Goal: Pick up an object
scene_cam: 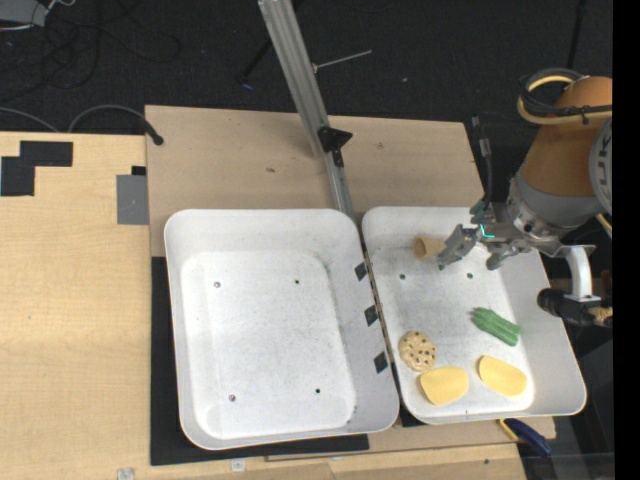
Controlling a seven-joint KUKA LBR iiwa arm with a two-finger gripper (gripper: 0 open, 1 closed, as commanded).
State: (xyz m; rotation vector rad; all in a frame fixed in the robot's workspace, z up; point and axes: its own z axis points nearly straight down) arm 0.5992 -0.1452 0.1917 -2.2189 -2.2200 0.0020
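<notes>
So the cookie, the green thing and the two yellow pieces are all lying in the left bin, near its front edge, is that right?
Not quite: the camera view shows them in the right bin, not the left. The cookie, the green thing and the two yellow pieces do lie near its front edge.

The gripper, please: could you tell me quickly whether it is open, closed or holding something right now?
Gripper: open, holding nothing, above the right bin.

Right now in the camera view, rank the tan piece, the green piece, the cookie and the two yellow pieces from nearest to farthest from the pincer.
From the pincer:
1. Tan piece, just to its left.
2. Green piece, below it.
3. Cookie, lower left, by the divider.
4. The two yellow pieces, at the bin's front edge; too close to call between them.
</notes>
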